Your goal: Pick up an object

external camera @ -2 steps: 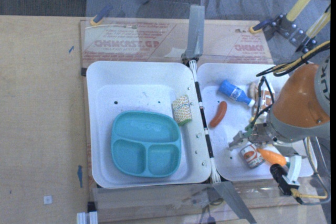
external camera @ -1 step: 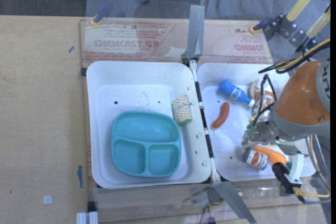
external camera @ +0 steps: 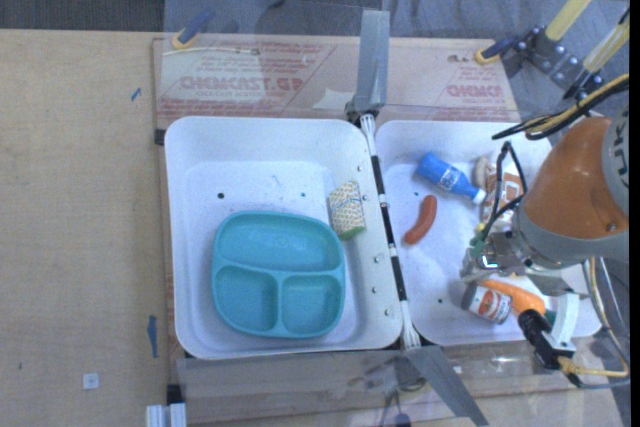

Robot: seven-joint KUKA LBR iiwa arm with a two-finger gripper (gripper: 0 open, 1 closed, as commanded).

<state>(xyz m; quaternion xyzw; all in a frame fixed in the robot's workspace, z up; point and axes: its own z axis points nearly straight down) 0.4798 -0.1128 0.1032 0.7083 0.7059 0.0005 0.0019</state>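
Pincer [external camera: 487, 265], aperture indiscernible, near right bin's [external camera: 432, 327] front edge; we should centre over the can [external camera: 486, 303] before closing.

tray [external camera: 278, 275] teal | bottle [external camera: 446, 175] blue | sausage [external camera: 420, 219] red | bins [external camera: 190, 215] white

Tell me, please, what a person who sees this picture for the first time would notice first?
The big turquoise divided plate in the left bin draws the eye first, with a small patterned sponge-like block at its upper right corner. Next comes the grey arm with its orange band, hanging over the right bin, where a blue bottle and a red sausage lie.
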